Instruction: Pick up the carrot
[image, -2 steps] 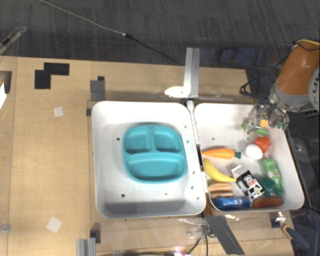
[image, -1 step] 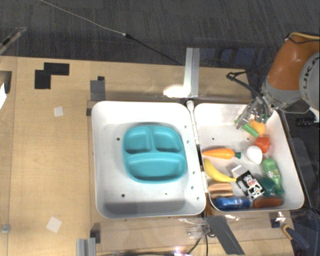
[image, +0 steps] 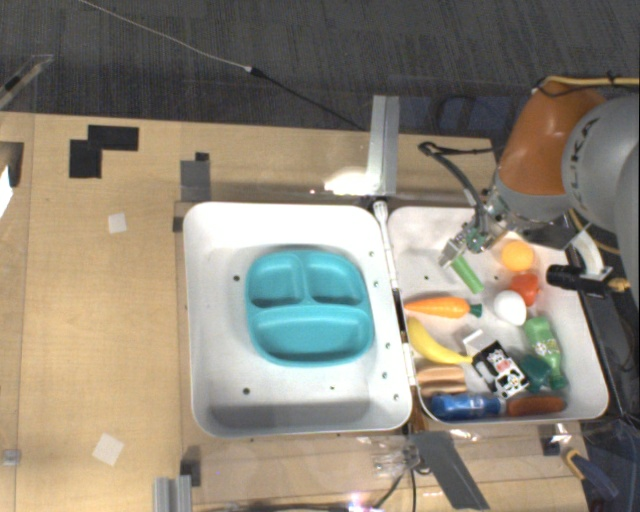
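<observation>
Carrot (image: 437, 307) lying flat in right bin (image: 420, 232) above banana (image: 436, 345), gripper (image: 472, 240) near green piece (image: 466, 273), fingers' spread seemingly impossible to tell.

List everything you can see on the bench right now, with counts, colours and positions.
shallow white plastic bins: 2, white, side by side
turquoise divided plate: 1, turquoise, left bin centre
orange plastic carrot: 1, orange, right bin, left side
yellow toy banana: 1, yellow, below the carrot
round orange fruit: 1, orange, right bin top
white egg: 1, white, right bin centre
green bottle: 1, green, right side
blue bottle: 1, blue, bottom edge
end effector: 1, grey, above right bin's top
</observation>
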